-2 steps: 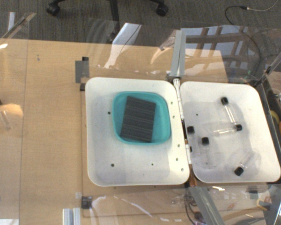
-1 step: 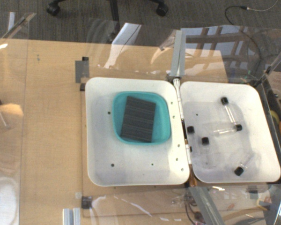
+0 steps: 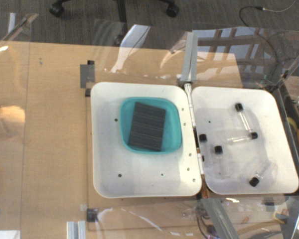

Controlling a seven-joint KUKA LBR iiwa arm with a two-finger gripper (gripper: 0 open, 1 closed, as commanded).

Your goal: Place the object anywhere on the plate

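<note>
Two white bins side by side: the left bin [image 3: 104, 178] has a teal plate [image 3: 175, 133] at its 12 o'clock, with a dark ribbed block [image 3: 147, 126] flat on it. Right bin [image 3: 284, 178] holds what look like clear black-capped tubes [image 3: 245, 120].

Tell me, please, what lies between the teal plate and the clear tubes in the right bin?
In the camera view, bare white floor of the left bin, then the two bins' touching rims, separate the plate from the tubes.
</note>
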